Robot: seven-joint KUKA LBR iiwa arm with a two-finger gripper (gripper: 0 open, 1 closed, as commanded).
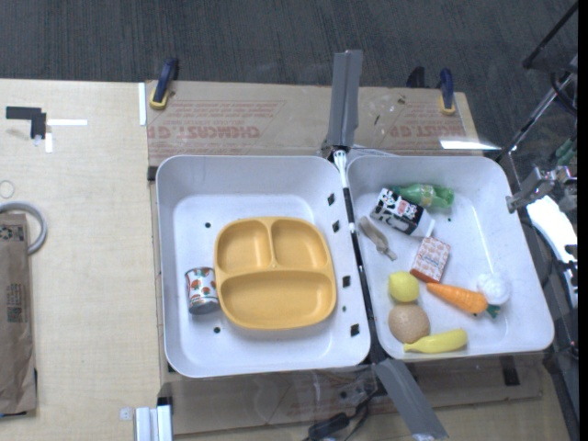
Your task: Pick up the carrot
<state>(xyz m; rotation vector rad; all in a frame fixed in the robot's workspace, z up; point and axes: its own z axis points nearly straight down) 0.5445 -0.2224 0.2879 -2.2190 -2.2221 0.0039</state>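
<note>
Two white bins, with the task's thing in the right bin [514, 333], near-right part. Step in hand, as I judge it: approach not begun, nothing grasped, the carrot [457, 298] lies flat on the bin floor. Nearest in that bin is a yellow banana [436, 342], with a round brown potato [409, 322] just left of it. The carrot sits just beyond these, orange body pointing far-left and green top toward the right, beside a white lump [494, 288]. A lemon [402, 287] lies left of the carrot, close to its tip. A red-and-white box [430, 260] lies just beyond the tip, touching or nearly so. Farther back are a black-and-white carton [400, 213] and a green packet [428, 194]. The left bin holds a yellow divided plate [274, 272] and a small can [200, 290], both well apart from the carrot. Grey hardware [542, 189] sits past the right wall, farther back than the carrot. Whether that is the gripper I cannot tell, so jaw state: cannot tell, and carrot-to-jaws relation unclear. Next move likely calls for coming in over the carrot's mid-body, jaws across its width, clear of box and lemon.
</note>
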